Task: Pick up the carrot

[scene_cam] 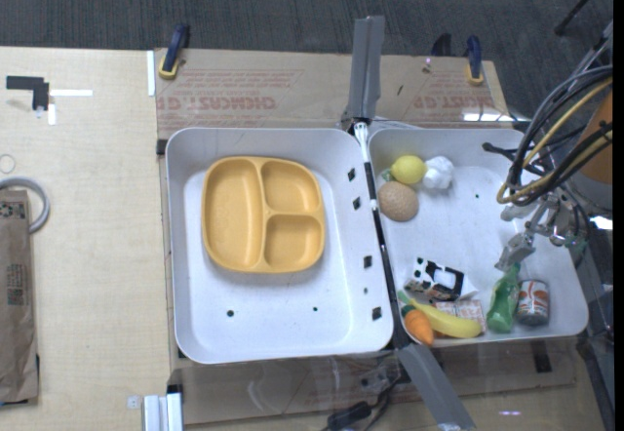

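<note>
The carrot (418, 326) is seen as a small, stubby orange piece with a rounded end, lying on the floor of the right-hand bin (478, 215). It is placed in that bin's near left corner, close against the left wall and the front rim. It is laid flat, not upright. Its upper right side is touched or slightly overlapped by a yellow banana (446, 319); which of the two cannot be told. A trace of green is visible at its top.
</note>
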Tool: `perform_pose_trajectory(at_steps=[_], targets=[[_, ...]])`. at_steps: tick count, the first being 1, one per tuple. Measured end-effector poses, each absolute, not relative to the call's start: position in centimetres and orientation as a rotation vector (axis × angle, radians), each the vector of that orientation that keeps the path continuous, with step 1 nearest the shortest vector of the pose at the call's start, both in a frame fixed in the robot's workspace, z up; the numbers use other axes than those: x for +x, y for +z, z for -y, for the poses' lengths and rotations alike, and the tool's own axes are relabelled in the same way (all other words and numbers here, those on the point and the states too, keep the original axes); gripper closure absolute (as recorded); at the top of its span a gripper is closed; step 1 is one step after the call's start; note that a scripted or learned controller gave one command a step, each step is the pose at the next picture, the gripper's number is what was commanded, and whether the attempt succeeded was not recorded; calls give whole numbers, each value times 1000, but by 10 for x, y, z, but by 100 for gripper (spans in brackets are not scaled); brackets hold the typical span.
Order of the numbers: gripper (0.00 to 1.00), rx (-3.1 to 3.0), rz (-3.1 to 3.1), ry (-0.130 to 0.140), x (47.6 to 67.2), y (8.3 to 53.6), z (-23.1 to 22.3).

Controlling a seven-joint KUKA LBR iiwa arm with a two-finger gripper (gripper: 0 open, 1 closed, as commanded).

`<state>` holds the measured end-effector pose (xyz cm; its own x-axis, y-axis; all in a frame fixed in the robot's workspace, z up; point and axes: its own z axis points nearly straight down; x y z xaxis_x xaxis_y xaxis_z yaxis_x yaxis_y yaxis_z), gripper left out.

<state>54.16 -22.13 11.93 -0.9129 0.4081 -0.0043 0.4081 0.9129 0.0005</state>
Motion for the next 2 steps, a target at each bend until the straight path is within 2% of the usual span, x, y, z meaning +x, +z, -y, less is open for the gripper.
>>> perform_pose_trajectory(at_steps=[1,2], targets=[[100,657,-3064,1,543,129,221],[0,657,-3064,0,543,129,221]])
